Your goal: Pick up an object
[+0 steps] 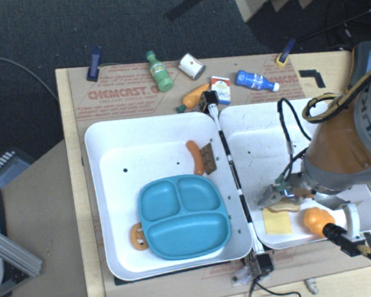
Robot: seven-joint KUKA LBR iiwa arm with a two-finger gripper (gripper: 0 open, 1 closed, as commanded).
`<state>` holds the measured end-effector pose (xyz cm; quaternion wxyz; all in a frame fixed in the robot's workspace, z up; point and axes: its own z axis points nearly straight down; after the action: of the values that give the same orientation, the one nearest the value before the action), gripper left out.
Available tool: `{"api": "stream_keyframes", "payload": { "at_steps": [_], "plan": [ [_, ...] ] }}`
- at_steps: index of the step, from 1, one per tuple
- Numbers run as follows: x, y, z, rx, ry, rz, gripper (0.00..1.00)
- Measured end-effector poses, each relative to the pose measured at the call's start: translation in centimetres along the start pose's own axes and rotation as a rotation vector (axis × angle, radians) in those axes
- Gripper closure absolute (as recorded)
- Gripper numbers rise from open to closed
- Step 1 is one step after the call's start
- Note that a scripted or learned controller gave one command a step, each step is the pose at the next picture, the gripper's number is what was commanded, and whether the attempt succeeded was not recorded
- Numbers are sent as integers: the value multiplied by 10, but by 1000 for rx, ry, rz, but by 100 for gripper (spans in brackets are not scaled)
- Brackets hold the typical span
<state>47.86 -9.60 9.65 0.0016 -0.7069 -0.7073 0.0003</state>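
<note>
**Arm low in the right bin, over the yellow slice**

The desk (pixel 78 187) carries two shallow white bins side by side, and the arm (pixel 341 142) reaches in from the right, its bulk covering much of the right bin (pixel 256 138). The wrist is bent down toward that bin's near end, which suggests the program has chosen a target there rather than in the left bin (pixel 108 158).

The left bin holds the largest loose item, a blue divided plate (pixel 182 215), lying flat near the front. A small pretzel-like piece (pixel 138 236) peeks out at its left edge, and a sausage (pixel 195 157) with a brown slab (pixel 208 158) just beside it lies behind the plate, close to the divider.

In the right bin, the gripper (pixel 280 194) sits low, just above a flat yellow slice (pixel 277 221) that looks like toy cheese. An orange fruit (pixel 316 220) rests just beside the slice, to its right. Whether the fingers are spread or pressed together cannot be told; they are small and partly blurred against the bin floor, and nothing is clearly between them.

The slice appears the likeliest thing to pick, though being flat it offers little edge to pinch. Behind the bins, a green bottle (pixel 160 72) and a blue bottle (pixel 256 81) lie on the desk, out of play.
</note>
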Motion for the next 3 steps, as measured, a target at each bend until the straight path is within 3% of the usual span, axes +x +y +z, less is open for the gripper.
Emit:
{"api": "stream_keyframes", "payload": {
  "at_steps": [1,2,3],
  "plan": [
    [-3,27,9,-8,-4,2,0],
    [-54,2,9,-9,-6,2,0],
    [-54,3,-1,-12,-8,3,100]
  ]
}}
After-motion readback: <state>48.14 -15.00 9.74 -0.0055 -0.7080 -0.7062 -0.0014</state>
